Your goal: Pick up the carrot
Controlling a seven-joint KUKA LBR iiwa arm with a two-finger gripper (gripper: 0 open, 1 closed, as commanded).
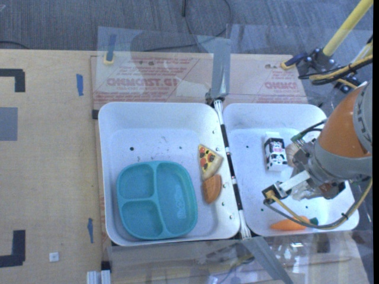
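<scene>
The carrot (288,224) is a slim orange piece lying flat near the front wall of the right bin (254,114). A dark cable loops over its right end. My gripper (299,187) hangs over the middle of that bin, a little behind and above the carrot and apart from it. The arm's orange band (349,129) comes in from the right. The wrist body and cables hide the gripper's underside.
A small black-and-white carton (274,153) stands in the right bin just left of the gripper. The left bin (154,117) holds a teal divided plate (156,200), a pizza slice (208,160) and a brown bread piece (212,189) near the shared wall.
</scene>
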